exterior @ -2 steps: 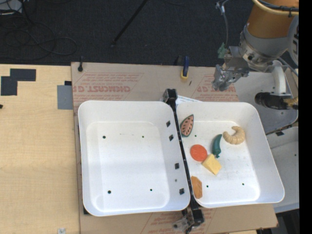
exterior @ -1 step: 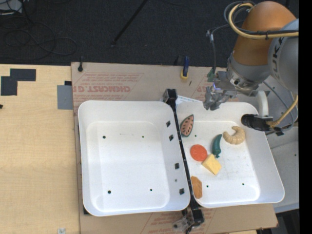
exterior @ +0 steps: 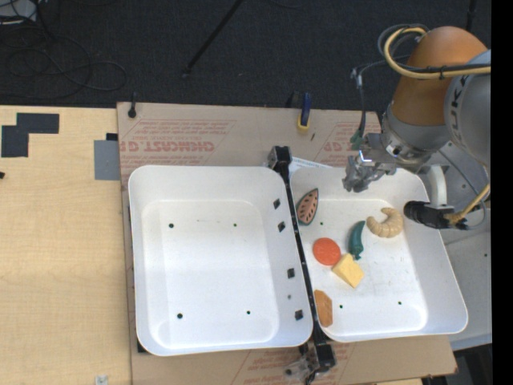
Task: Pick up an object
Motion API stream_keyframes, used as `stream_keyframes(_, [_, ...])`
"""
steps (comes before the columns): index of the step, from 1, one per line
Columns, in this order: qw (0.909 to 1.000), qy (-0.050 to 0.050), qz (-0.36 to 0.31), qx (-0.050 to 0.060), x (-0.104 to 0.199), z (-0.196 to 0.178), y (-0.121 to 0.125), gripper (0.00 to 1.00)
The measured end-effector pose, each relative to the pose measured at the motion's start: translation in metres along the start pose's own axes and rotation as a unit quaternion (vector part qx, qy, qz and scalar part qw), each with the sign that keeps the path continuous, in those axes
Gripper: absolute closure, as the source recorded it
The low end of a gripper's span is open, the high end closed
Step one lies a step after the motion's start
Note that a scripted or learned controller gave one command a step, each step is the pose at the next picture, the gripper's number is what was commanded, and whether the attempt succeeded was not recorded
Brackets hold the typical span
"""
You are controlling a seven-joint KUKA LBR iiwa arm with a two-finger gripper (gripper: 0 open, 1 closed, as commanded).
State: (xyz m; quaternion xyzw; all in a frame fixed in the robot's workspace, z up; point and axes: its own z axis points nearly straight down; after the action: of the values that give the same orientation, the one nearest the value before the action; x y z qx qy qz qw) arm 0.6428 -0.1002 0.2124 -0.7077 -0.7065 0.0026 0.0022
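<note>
White bin (exterior: 433, 311), curved tan croissant (exterior: 386, 223)

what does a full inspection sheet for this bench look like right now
surface: two shallow white bins, left bin and right bin, on brown cardboard.
job's things: in right bin: orange round disc, yellow wedge, green pepper-like piece, tan croissant, brown oval slice, orange-brown piece.
clutter: blue clamp.
grippers: gripper above right bin's far edge, nothing seen held.
cables: yellow loop on arm.
surroundings: dark floor.
</note>
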Motion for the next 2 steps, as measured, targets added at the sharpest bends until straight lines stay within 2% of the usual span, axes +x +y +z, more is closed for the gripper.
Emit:
stream_keyframes(1, [1.0000,0.001,-0.003,-0.007,0.046,-0.117,-0.019,1.00])
stream_keyframes(2, [1.0000,0.000,-0.003,-0.007,0.084,-0.193,0.001,1.00])
